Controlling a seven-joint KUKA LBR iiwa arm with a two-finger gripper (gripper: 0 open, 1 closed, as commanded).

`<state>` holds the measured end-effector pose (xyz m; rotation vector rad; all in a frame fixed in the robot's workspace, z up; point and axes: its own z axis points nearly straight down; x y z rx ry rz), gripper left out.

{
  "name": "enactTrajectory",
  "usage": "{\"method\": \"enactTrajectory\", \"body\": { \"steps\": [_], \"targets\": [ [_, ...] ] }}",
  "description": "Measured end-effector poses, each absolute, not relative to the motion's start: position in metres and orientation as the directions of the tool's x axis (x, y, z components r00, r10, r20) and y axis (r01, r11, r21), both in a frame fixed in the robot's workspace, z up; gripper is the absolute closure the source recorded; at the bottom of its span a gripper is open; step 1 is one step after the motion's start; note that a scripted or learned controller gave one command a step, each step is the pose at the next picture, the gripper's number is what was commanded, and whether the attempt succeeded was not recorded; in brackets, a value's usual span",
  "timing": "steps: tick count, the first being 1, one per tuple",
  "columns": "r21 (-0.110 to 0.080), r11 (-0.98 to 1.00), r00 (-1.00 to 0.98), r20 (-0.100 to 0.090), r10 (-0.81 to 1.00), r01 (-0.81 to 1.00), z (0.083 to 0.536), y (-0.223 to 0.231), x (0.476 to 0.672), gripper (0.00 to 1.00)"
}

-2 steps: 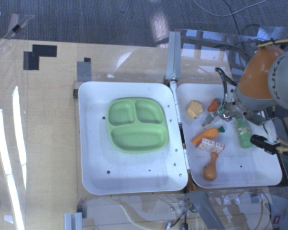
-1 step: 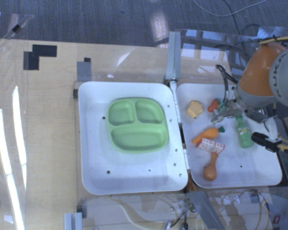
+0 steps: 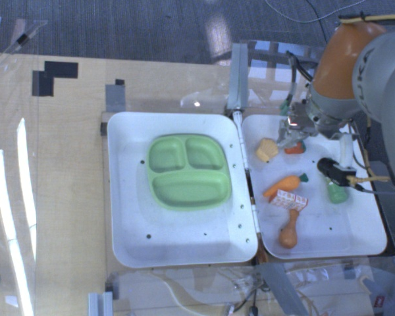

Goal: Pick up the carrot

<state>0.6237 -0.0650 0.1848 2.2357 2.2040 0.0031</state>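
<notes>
The carrot (image 3: 281, 185) is orange with a small green top and lies slanted in the middle of the right bin (image 3: 375, 236). My gripper (image 3: 291, 135) hangs over the far part of that bin, above and behind the carrot and apart from it. It sits right over a small red-orange piece (image 3: 295, 149), part of which it hides. Nothing shows as held.
A yellow wedge (image 3: 266, 150) lies left of the gripper. A white-and-red packet (image 3: 289, 201) and a brown drumstick-shaped piece (image 3: 288, 231) lie just in front of the carrot. A green piece (image 3: 338, 193) sits to the right. The left bin (image 3: 128, 236) holds a green divided plate (image 3: 187, 171).
</notes>
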Motion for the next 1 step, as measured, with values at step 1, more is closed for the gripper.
{"method": "enactTrajectory", "body": {
  "steps": [1],
  "targets": [
    [-0.001, -0.169, 0.169, 0.0, 0.986, 0.986, 0.1829, -0.0329, 0.5691, 1.0]
  ]
}}
